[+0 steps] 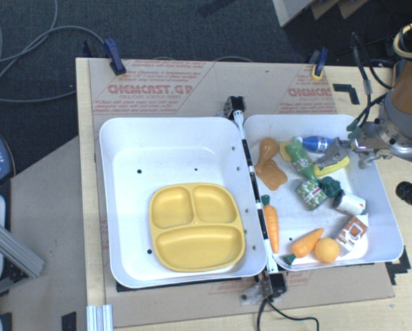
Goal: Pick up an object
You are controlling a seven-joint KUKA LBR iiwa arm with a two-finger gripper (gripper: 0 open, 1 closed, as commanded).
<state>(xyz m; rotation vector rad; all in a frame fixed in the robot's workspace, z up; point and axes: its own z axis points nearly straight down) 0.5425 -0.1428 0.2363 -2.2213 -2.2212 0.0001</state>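
Claw [340, 152] seen low over crowded toys in the right bin [388, 216]; finger state cannot be told. A neighbour may be nudged, spoiling the grasp.

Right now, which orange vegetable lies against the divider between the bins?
The carrot with the green top, straight along the divider. The other carrot lies slanted beside the orange ball.

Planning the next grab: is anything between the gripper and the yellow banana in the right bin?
Nothing visible. The gripper sits right beside the banana, with the blue bottle and green bottle off to its left.
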